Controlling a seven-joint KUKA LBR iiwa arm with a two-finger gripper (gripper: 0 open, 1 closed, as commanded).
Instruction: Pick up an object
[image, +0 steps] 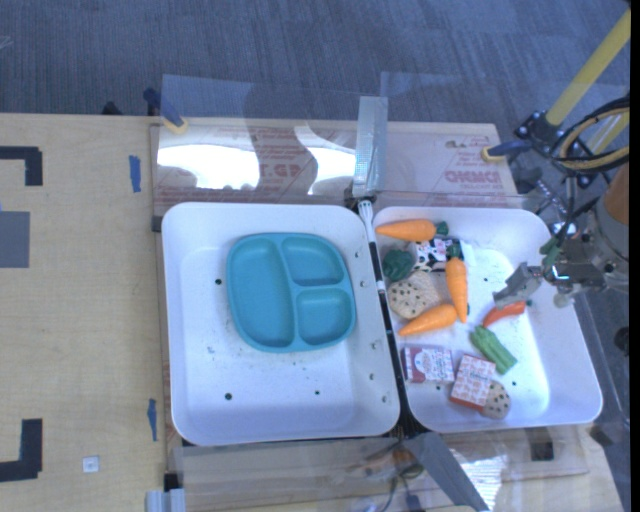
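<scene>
Orange and slim, a small toy chilli-shaped piece (505, 312) lies in the right white bin (575, 385), just under the tip of the grey two-finger gripper (516, 285). The gripper reaches in from the right over the bin's right half; whether it is touching the piece, and how wide it stands, cannot be told.

Just below that piece lies a green toy vegetable (492, 348). To its left, three orange toy carrots sit in the bin: one across the top (405, 230), one upright in the middle (457, 284), one slanting below it (428, 320). Between them are a round speckled cookie (410, 295), a dark green leafy toy (397, 263) and a black-and-white toy (433, 255). Near the front edge lie two red-and-white packets (427, 363) (472, 380) and a second cookie (495, 402).

The left white bin (190, 400), touching the right one along a central seam, holds a teal plastic divided plate (290, 291) with three compartments.
</scene>
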